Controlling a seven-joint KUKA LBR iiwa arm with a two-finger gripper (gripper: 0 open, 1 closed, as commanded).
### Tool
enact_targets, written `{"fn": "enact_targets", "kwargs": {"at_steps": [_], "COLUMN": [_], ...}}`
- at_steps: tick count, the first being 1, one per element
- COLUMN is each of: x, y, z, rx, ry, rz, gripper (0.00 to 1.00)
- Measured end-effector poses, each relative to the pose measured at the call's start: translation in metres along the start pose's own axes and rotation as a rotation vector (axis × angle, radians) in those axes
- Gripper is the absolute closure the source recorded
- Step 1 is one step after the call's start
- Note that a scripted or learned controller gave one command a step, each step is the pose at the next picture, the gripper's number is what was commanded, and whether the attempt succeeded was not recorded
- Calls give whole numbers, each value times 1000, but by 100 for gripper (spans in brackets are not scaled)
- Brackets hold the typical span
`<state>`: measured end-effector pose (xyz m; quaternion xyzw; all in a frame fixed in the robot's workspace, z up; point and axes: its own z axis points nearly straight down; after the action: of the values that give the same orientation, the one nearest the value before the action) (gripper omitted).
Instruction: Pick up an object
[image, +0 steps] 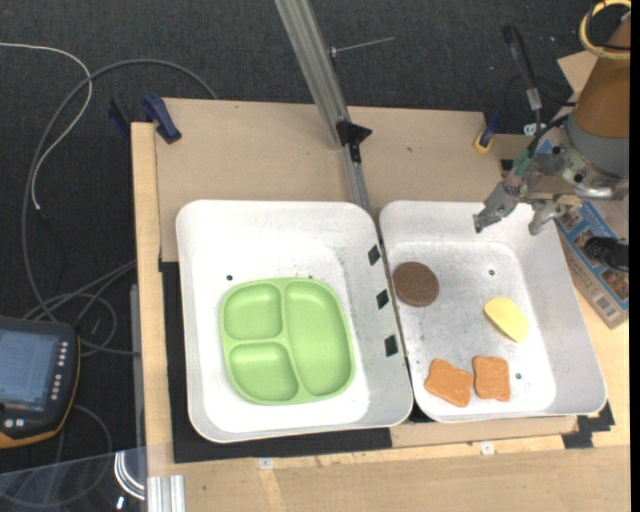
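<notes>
The gripper (516, 213) hangs open and empty over the right bin's (548, 262) far edge, arm entering from the right. Below in that bin: brown disc (415, 284), yellow piece (508, 319), two orange pieces (449, 383) (491, 378). The left bin (200, 270) holds a green divided tray (287, 341).

Robot arm (608, 110) cut off by the right and top edges, end effector (515, 215) blurred with its fingertips indistinct, handheld controller (32, 378) cropped at the left edge, printed paper (600, 270) partly hidden beneath the arm.
</notes>
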<state>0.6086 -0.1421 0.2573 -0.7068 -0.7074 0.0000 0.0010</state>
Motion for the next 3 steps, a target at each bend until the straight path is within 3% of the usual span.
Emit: {"fn": "enact_targets", "kwargs": {"at_steps": [1, 2, 3], "x": [145, 163, 162], "y": [-32, -91, -88], "z": [-51, -52, -63], "rx": [-5, 4, -1], "ry": [2, 1, 0], "rz": [-10, -4, -3], "gripper": [0, 0, 100]}}
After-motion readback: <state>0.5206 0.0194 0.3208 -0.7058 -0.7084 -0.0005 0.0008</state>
